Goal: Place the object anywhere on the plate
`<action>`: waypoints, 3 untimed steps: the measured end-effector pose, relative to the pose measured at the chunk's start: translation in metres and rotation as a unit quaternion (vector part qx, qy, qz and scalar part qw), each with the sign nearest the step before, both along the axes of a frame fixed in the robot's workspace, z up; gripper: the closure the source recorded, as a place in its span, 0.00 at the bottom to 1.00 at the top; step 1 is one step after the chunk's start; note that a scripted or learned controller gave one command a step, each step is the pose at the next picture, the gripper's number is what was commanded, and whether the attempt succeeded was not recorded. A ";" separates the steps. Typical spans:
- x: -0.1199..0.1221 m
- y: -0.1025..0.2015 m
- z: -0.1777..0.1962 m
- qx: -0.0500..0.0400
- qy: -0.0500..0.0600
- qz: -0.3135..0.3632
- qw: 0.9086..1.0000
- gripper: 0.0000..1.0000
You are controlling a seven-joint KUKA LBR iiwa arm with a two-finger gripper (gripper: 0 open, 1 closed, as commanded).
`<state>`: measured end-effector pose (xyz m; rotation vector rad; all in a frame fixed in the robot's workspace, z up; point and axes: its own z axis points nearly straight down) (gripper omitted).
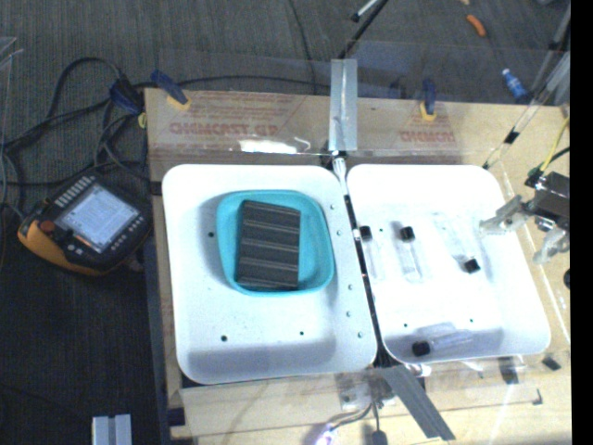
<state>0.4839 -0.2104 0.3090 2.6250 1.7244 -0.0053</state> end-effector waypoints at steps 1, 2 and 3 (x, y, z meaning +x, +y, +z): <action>0.000 0.008 0.004 0.001 0.000 -0.035 0.999 0.00; 0.000 0.008 0.004 0.001 0.000 -0.035 0.999 0.00; -0.001 0.013 -0.139 0.002 0.001 -0.100 0.995 0.00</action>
